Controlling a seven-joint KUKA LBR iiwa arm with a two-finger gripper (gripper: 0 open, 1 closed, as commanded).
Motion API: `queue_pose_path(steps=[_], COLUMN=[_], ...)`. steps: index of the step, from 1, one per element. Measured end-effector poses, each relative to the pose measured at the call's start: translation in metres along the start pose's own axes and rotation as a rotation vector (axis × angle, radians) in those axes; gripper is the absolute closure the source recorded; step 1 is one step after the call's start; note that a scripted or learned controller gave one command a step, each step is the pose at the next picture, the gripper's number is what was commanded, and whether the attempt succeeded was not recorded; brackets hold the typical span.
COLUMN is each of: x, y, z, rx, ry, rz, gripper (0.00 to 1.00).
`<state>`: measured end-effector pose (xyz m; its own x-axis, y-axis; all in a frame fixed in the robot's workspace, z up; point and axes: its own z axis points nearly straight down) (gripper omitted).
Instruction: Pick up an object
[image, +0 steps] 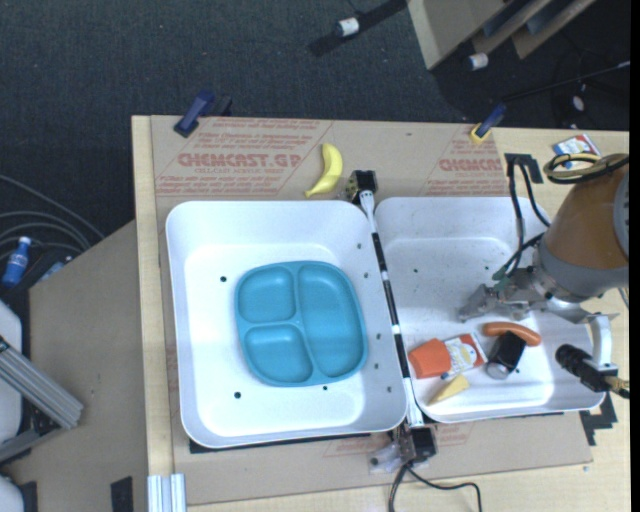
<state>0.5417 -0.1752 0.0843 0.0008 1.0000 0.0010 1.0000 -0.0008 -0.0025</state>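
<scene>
The right bin (440, 235) holds several small objects along its near side. An orange block (428, 357) lies beside a white and orange packet (463, 351), with a pale yellow wedge (446, 389) just in front of them. To their right are a black cylinder (504, 355) and an orange sausage-shaped piece (512, 331). My gripper (488, 301) hangs low over the bin's right half, just above and left of the sausage piece and apart from the block. Nothing shows held in it.
The left bin (200, 250) bears a blue divided plate (299, 322). A yellow banana (326, 171) lies on the bench behind the bins. Blue clamps (195, 112) sit at the bench's far edge. Black cables (522, 200) run along the right bin's far right side.
</scene>
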Motion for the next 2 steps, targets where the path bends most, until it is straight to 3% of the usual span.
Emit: queue_pose_path(steps=[1,2], x=[0.0282,0.0281], y=[-0.0632,-0.0628], z=[0.0003,-0.0096], rx=[-0.001,-0.003], ry=[0.0,-0.001], rz=[0.0,0.001], gripper=[0.0,1.0])
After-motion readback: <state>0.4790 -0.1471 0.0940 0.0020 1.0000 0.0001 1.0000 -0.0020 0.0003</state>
